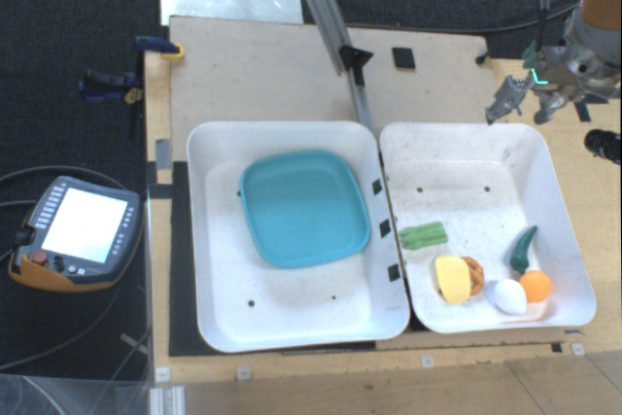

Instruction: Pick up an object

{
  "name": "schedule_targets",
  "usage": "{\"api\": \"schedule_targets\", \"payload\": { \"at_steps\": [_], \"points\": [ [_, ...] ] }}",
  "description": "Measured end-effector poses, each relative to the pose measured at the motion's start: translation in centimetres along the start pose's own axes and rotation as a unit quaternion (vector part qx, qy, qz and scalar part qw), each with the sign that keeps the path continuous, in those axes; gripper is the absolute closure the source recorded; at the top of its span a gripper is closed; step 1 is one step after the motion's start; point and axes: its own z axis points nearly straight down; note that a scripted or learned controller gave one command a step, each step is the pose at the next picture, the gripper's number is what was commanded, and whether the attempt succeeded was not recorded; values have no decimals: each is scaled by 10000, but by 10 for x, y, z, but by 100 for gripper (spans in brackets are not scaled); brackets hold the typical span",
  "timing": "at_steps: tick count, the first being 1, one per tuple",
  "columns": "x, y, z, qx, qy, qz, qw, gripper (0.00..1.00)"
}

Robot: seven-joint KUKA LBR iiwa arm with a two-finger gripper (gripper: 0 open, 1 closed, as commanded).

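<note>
The gripper (pixel 525 102) hangs above the far rim of the right bin (pixel 466 146), fingers spread apart with nothing between them, so the pick is not begun; this looks like the approach stage, the arm poised high and off to the back. Every candidate sits at the near end of that right bin: a green block (pixel 423 235) toward its left wall, a yellow piece (pixel 451 278) touching a brown item (pixel 473 274) just nearer than the block, then a white egg (pixel 509 295) beside an orange ball (pixel 535 286) in the near right corner, with a dark teal pepper-shaped thing (pixel 523 248) just behind them. Beyond its left wall, the left bin (pixel 219 306) carries a teal plate (pixel 304 207). The next move, I'd judge, calls for travelling forward over the right bin, picking one target, and descending with fingers straddling it; the green block stands clear, the clustered ones risk nudging neighbours.
</note>
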Motion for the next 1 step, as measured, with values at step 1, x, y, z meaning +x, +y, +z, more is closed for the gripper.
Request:
{"api": "schedule_targets", "payload": {
  "at_steps": [1],
  "points": [
    [0,0,0,0,0,0,10000,0]
  ]
}}
